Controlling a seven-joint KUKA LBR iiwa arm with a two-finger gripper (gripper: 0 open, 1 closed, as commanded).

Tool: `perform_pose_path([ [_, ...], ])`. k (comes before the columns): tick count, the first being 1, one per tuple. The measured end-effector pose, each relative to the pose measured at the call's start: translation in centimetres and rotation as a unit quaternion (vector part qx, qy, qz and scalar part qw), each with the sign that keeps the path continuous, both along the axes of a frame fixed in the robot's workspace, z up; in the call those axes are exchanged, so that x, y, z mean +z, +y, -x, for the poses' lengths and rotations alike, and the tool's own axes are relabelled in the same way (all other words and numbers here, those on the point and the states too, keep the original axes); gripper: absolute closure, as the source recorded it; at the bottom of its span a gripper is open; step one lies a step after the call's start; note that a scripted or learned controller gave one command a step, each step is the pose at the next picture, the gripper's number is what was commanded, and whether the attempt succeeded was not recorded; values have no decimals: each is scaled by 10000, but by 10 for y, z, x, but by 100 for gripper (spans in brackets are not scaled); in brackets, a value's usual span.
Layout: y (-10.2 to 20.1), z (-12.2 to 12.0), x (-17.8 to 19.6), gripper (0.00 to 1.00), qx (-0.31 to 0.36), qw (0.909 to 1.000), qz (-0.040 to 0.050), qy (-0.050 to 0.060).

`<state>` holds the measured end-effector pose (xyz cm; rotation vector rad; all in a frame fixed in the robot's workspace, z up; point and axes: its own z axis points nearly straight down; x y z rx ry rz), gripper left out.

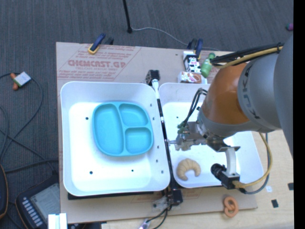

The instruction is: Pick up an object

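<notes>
A tan croissant [188,168] lies near the front left corner of the right bin [252,168]. My gripper [187,141] hangs low over the right bin's left half, just behind the croissant and apart from it. The grey arm with its orange band covers the middle of that bin. A blue three-compartment plate [123,129] lies flat in the left bin [76,175].
The bins sit on a brown board [95,63]. Behind the right bin stand a small printed box [191,75] and a green object [206,68]. An orange ring [230,205] lies on the board in front of the right bin. Cables run across the dark carpet at left.
</notes>
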<state>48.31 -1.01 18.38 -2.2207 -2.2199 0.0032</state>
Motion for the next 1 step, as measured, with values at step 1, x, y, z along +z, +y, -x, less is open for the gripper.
perform_pose_path([
  [1, -19, 0, 0, 100, -2, 10000, 4, -4],
])
